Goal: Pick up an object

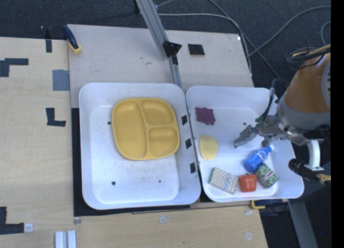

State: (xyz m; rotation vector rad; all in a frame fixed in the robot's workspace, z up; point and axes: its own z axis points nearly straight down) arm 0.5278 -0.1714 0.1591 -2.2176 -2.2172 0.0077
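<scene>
- Nothing picked yet as far as you can see: the gripper hangs low over the right bin, with no object between its jaws.
- Jaws look spread a little, tips pointing left, but they're small and dark; call it slightly apart, nothing pinched.
- Nearest candidates: the blue bottle just beside the jaws on their lower right, and the yellow lump to their left, apart from them.
- Still to do, in my judgement: choose one item, get the jaws around it, pinch, lift clear.
- Right bin also holds a purple piece near its upper left, a checkered packet, a red block and a green packet along the near edge, those last three close together.
- Left bin holds a yellow divided tray, three compartments, nothing in them.
- Both bins sit side by side on the counter.
</scene>
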